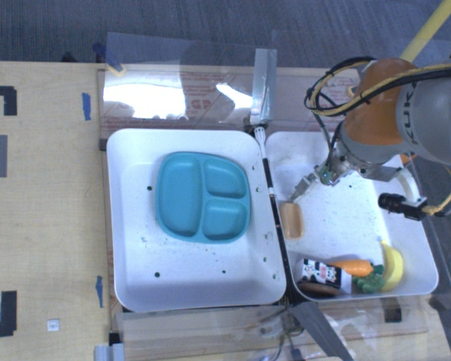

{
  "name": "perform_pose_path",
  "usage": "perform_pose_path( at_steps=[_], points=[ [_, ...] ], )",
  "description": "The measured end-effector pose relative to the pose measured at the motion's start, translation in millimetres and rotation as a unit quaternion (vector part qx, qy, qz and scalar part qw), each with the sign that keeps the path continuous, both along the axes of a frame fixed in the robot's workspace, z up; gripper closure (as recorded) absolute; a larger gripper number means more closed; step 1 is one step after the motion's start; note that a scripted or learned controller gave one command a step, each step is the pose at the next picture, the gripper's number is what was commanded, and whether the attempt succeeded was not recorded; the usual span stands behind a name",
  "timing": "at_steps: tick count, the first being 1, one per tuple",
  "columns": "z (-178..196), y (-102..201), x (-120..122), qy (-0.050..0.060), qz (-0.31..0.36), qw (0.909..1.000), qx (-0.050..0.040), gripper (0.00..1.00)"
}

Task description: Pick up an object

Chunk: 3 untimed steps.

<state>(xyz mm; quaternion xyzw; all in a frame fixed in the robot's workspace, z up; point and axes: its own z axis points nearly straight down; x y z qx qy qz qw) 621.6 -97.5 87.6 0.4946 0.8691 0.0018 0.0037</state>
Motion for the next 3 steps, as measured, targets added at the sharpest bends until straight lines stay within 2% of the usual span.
perform_pose_path(
  at_steps=[1, 2, 3],
  points=[
    [103.7, -23.1, 48.8, -0.004, 0.059, 0.9983, -0.0017, 0.00],
    [0.8, -35.5, -11.2, 0.000, 0.129, 0.9916, -0.0010, 0.00],
    [-0.1, -3.0, 2.8, -0.001, 0.163, 0.9867, -0.0015, 0.00]
  ],
)
